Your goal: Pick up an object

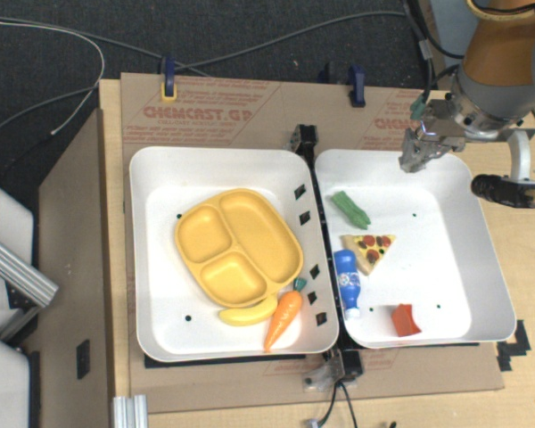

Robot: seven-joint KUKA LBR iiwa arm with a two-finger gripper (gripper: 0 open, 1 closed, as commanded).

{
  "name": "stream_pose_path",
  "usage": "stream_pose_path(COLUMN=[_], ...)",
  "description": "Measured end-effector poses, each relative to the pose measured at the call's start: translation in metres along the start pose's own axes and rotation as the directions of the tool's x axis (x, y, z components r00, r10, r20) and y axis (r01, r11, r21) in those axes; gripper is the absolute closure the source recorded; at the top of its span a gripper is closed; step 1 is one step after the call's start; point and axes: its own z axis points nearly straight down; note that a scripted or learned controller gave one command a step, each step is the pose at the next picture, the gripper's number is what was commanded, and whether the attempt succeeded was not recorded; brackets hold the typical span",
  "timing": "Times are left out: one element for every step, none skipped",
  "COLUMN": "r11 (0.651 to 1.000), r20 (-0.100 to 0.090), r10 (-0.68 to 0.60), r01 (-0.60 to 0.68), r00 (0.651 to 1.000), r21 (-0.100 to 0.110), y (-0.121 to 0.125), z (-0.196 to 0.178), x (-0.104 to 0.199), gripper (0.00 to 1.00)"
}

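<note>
Right bin (pixel 481 266), landmark: gripper (pixel 416 159) hanging over its far rim, whether its fingers are released or clenched I cannot tell; inside it, green pod (pixel 349 209) nearest the gripper, pizza slice (pixel 371 248), blue bottle (pixel 345 282) along its left wall, red block (pixel 405 320) nearest its front rim.

Bright, even overhead light, soft short shadows, mild glare on the white bins (pixel 152 239); focus stays sharp throughout.

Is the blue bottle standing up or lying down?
Lying down: the blue bottle rests on its side along the right bin's left wall, white cap toward the near edge.
</note>
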Motion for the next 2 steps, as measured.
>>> stream_pose_path(r11=[1.000, 1.000], r20=[0.002, 0.001], r10=[0.003, 0.003], r01=[-0.003, -0.003], r00=[1.000, 1.000], r21=[0.001, 0.001], y=[-0.013, -0.020], z=[0.008, 0.011], x=[0.040, 0.082], gripper=[1.00, 1.00])
